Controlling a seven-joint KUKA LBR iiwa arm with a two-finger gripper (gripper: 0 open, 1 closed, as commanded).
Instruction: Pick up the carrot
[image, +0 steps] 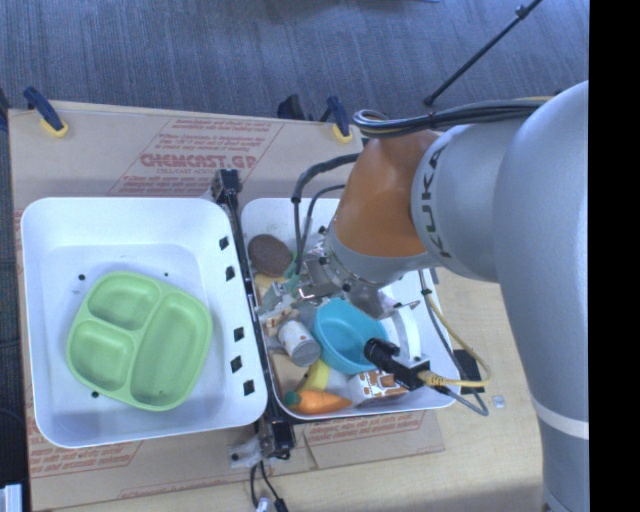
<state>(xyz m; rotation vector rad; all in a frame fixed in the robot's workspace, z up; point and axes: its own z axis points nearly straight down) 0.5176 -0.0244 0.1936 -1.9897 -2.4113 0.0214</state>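
Carrot lies at the near edge of the right bin, close to that bin's near-left corner, its long axis running roughly along that edge with the narrow tip toward the right. Just behind it sit a yellow piece and a blue bowl, with a small white can to their left and a brown round thing at the far side. The claw hangs over the bin's middle, beyond the carrot, so the carrot lies nearward and slightly left of it. The wrist hides the claw's tips, so I cannot tell whether it is apart or together. A green divided plate rests in the left bin.
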